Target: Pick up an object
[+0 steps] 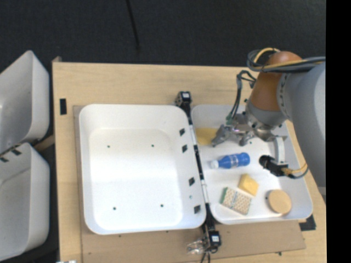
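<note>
Hovering over the right bin (293, 201), the gripper (233, 137) is seen with fingers spread and nothing between them — no pick is made yet. Just below it lies a bottle (230, 161); a yellow block (248, 184), a sponge (237, 200) and a disc (279, 201) are set nearer the front. The left bin (131, 163) sits beside, on a wooden bench (137, 84) — dark floor beyond.

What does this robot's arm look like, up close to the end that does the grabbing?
The arm is thick, rounded and grey, with an orange band above the wrist. Thin dark cables loop from the band down to the gripper, a small grey metal piece with two slim fingers.
</note>
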Motion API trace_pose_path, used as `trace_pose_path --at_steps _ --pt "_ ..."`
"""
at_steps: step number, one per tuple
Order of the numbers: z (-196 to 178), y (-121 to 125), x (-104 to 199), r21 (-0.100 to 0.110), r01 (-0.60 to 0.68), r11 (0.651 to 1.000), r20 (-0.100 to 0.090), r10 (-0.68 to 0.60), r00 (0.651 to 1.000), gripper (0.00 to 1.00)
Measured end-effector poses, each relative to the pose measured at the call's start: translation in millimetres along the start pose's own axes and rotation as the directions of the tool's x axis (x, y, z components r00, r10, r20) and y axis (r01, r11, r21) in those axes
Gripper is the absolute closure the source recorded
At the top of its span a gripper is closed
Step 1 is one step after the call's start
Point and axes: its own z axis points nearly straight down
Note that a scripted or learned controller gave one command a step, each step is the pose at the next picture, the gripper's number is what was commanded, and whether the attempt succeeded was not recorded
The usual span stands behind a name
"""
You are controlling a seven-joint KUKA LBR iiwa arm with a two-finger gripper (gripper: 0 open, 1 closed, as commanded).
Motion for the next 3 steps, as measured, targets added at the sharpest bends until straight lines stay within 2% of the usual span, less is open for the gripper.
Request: trace_pose_path --at_steps 1,2,3 --pt "-2 -53 40 0.001 -0.003 1.0 0.001 0.003 1.0 0.0" --pt "-14 -49 37 -0.006 -0.007 1.0 0.001 0.007 1.0 1.0" --pt "-103 -36 95 0.002 0.003 1.0 -0.006 -0.003 1.0 1.0"
